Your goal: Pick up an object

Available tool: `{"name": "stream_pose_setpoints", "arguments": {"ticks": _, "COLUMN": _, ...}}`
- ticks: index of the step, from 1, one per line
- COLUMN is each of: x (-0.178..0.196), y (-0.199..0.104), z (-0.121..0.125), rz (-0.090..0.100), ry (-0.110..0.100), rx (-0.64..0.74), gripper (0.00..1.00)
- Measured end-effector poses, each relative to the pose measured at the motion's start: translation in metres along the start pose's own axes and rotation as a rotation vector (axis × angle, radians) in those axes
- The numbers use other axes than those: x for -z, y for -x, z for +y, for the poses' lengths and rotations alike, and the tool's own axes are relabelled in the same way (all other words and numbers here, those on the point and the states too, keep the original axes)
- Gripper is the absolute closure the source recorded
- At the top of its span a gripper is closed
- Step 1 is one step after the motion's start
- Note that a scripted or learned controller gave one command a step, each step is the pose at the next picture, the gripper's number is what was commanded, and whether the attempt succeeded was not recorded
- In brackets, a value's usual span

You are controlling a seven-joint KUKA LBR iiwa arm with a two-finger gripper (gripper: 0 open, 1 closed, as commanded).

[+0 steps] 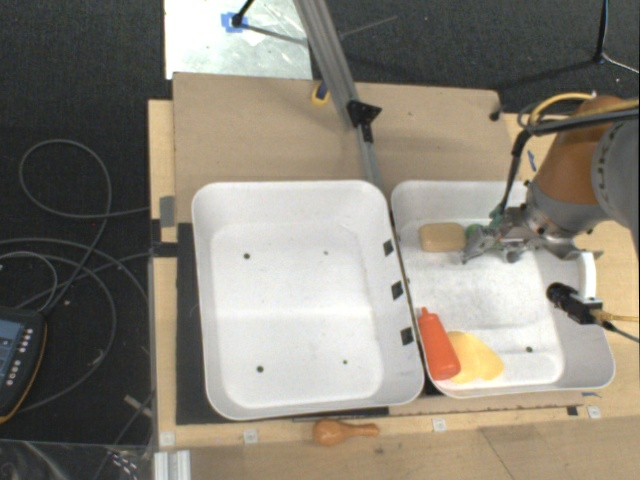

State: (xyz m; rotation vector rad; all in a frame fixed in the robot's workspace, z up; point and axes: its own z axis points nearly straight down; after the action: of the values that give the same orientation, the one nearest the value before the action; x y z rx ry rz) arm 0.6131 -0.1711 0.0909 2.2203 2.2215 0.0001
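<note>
Tan block, sponge-like (441,237), lying in right bin (590,373), upper-left part near the bin's back wall, long axis roughly left-right in camera view. Gripper (478,247) just beside its right end, low over the bin floor, reaching in from the right; block lies directly to the left of the fingertips in view, not between them. Finger state: cannot tell, blurred metal and a greenish bit at the tip, too small to read. Nothing visibly clamped.

Judged: a short shift left along the block's long axis needed to straddle it; bin wall close behind, divider edge to the left limits overshoot.

Further out: orange bottle-like thing (436,344) along the right bin's left wall, lower part, long axis near-vertical in view; yellow soft thing (477,357) touching it on the right. Both well apart from the gripper, not in the way. Left bin (215,218) alongside. Brownish pear-shaped thing (343,430) on the bench in front of the bins. Grey pole (335,58) slanting above the bins.
</note>
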Motion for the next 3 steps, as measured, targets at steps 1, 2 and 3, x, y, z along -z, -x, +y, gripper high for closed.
{"name": "stream_pose_setpoints", "arguments": {"ticks": 1, "x": 0.012, "y": 0.000, "z": 0.001, "rz": 0.000, "ry": 0.004, "rx": 0.000, "gripper": 1.00}}
{"name": "stream_pose_setpoints", "arguments": {"ticks": 2, "x": 0.069, "y": -0.007, "z": 0.010, "rz": -0.001, "ry": 0.007, "rx": 0.006, "gripper": 1.00}}
{"name": "stream_pose_setpoints", "arguments": {"ticks": 3, "x": 0.134, "y": -0.008, "z": 0.010, "rz": -0.002, "ry": 0.009, "rx": 0.006, "gripper": 1.00}}
